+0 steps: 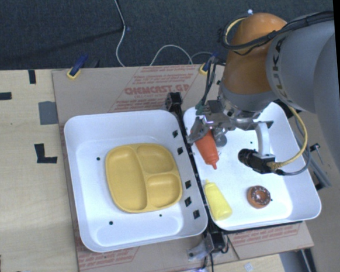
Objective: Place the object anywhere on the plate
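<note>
A yellow plate with three compartments lies in the left bin. My gripper hangs over the left side of the right bin, near the divider between the bins. An orange-red bottle-shaped object sits between its fingers and points down, so the gripper is shut on it. The object is to the right of the plate, apart from it.
In the right bin a yellow bottle lies at the front left and a brown donut at the front middle. A black cable end loops off the wrist. Black clips line the divider.
</note>
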